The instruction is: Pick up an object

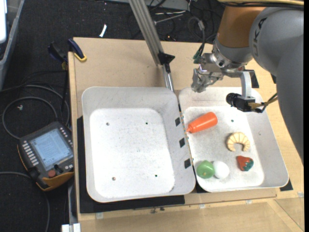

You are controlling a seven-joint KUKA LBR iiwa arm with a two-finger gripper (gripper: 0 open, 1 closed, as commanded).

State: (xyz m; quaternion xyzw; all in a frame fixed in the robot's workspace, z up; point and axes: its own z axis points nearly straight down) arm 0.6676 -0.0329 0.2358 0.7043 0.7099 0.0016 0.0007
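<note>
A grey KUKA arm with an orange band above the wrist (260, 23) reaches in from the right over a tan wooden counter (125, 62) that bears 2 shallow white bins side by side. The larger left-hand white plastic bin (96, 105) shows a bare, speckled floor; the right-hand white plastic bin (270, 144) carries all 5 loose items, a layout that suggests one bin serves as the source for picking.

The metal two-finger tool (199, 84) hangs over the far rim of the right bin, near the seam between the 2 bins, with nothing visible between its tips; how far it is open cannot be told from this angle. It sits above and apart from the objects, a position that reads as a pause ahead of a descent.

The likeliest target, judged by closeness, is the orange carrot-shaped toy (202, 122), lying flat in the right bin's near-left part, just below the tool. Its long axis runs on a slant, the blunt end up and to the right, the tapered end down and to the left toward the seam. A grip across the short width would probably suit it best.

Smaller items lie nearer the camera: a tan croissant-shaped toy (238, 141), a green rounded toy (205, 169) touching a white ball (221, 169), and a red strawberry-like toy (244, 163).
</note>
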